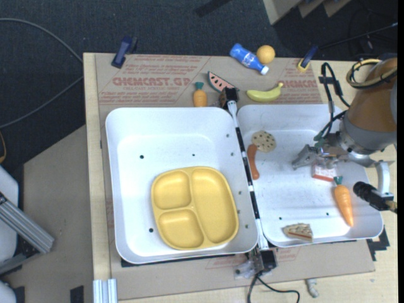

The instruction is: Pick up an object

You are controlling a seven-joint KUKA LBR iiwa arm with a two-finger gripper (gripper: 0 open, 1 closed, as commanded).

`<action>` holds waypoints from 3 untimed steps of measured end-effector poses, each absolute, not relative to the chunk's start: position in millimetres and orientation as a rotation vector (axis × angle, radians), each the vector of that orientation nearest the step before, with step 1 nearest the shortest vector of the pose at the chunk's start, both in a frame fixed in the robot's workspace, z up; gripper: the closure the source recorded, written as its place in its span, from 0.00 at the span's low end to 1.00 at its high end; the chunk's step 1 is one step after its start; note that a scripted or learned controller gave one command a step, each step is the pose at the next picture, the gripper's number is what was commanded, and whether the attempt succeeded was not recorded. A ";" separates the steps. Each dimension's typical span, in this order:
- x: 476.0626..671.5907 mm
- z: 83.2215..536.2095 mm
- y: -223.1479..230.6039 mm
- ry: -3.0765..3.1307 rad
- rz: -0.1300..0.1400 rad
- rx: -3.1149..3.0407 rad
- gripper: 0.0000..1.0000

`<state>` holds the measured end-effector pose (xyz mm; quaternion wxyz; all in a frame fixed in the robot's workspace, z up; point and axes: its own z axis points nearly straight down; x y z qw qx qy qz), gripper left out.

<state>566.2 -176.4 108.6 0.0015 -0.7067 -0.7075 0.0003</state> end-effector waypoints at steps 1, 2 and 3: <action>632.5 135.5 -220.9 -2.224 -0.001 -2.223 0.00; 570.4 83.5 -214.2 -2.219 0.000 -2.216 0.00; 571.6 94.7 -215.6 -2.222 -0.001 -2.222 1.00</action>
